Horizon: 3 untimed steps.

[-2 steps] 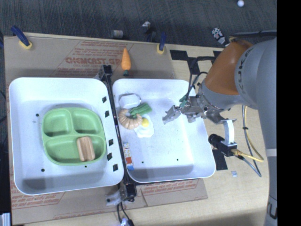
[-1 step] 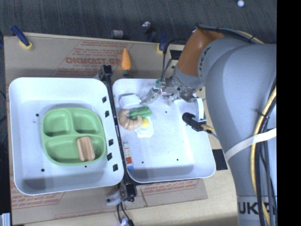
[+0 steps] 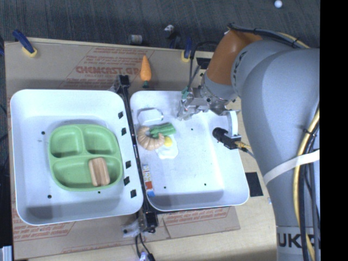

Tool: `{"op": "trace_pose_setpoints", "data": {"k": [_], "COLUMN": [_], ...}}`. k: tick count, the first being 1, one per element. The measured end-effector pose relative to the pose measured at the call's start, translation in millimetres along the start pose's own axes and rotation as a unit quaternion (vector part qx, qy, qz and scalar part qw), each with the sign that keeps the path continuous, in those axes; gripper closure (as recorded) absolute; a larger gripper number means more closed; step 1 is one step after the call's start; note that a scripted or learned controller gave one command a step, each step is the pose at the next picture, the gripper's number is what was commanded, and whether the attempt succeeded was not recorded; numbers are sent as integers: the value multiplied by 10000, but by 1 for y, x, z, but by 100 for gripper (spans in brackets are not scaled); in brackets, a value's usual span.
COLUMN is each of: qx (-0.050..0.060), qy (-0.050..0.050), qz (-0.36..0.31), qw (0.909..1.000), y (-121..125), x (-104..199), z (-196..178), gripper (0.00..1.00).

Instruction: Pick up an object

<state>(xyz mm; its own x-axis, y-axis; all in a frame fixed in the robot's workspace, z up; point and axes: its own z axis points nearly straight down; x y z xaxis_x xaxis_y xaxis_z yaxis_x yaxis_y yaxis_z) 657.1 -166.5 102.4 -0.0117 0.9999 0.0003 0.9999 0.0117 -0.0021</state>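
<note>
Gripper (image 3: 186,109): I see it low by the right bin's (image 3: 217,192) back edge; I cannot tell its grip.
Toys (image 3: 156,136): by that bin's left wall.

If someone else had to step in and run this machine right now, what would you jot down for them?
Gripper: low over the back of the right bin, nothing visibly between its fingers; open or shut is unclear.
Right bin: a white cup, a green toy, a tan croissant-like toy and a fried-egg toy clustered at its left side.
Left bin: a green divided plate with a tan block in one compartment.
An orange carrot toy lies on the bench behind the bins.
Done: nothing lifted yet.
Left: grasp and raise one object.
</note>
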Motion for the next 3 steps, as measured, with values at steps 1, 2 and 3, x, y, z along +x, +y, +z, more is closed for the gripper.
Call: {"op": "trace_pose_setpoints", "data": {"k": [1, 2, 3], "qx": [-28, -6, -2], "qy": [10, 3, 9], "qz": [22, 28, 7], "qw": [10000, 10000, 10000], "y": [2, 0, 1], "x": [87, 85, 233], "z": [-98, -96, -89], "gripper": [100, 0, 0]}}
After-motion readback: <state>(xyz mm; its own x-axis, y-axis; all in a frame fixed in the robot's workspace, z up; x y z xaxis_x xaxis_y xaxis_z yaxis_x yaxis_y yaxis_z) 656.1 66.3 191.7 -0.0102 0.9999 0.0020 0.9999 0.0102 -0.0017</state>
